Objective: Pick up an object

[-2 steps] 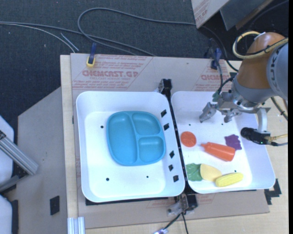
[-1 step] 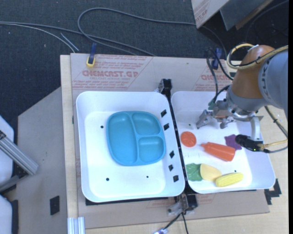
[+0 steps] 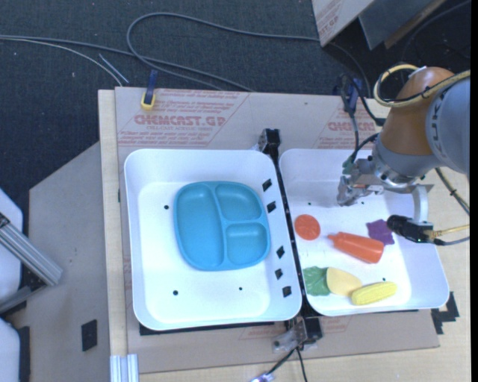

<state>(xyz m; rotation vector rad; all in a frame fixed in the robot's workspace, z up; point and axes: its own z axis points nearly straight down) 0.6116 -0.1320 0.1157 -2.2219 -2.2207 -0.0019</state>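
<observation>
dark carpet (image 3: 224, 45) is lying beneath the bench — grey cables (image 3: 160, 46) are looping across it, a cardboard box (image 3: 336, 16) is sitting at the top edge.

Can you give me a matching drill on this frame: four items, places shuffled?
Items:
1. blue divided plastic tray
2. yellow toy corn cob
3. flat round orange toy slice
4. purple toy piece

Places:
A. right bin, near corner
B. right bin, close to the divider
C. left bin, middle
D. right bin, just past the orange toy carrot, on its far side

Pairs: 1-C, 2-A, 3-B, 4-D
</observation>
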